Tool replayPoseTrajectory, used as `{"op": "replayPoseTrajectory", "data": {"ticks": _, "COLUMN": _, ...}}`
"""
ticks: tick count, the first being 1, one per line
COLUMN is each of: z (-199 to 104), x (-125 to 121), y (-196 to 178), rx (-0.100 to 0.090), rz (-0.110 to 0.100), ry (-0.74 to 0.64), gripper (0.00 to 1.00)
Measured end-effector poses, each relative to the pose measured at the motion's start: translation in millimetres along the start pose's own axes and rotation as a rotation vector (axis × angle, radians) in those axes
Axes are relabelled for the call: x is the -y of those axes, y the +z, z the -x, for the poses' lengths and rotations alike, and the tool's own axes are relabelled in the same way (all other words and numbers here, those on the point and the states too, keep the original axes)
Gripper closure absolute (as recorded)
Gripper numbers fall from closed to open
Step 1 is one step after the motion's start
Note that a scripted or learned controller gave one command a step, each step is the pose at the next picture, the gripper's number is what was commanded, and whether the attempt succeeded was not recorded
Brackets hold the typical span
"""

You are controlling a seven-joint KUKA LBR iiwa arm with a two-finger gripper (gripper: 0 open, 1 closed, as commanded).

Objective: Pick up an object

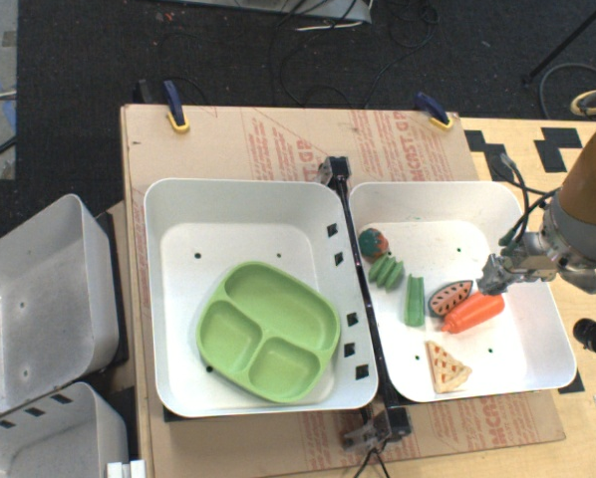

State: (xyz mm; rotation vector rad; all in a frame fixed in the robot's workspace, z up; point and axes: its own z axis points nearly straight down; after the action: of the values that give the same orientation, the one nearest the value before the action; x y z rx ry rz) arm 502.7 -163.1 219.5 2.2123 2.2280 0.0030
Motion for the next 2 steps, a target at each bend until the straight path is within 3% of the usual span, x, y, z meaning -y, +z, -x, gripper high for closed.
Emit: {"op": "replayPoseTrajectory", "data": {"ticks": 2, "z": -100, "x": -6, "y": -18, "rx": -0.001, "rz": 0.000, "ry": -0.002, "gripper": 1.00}}
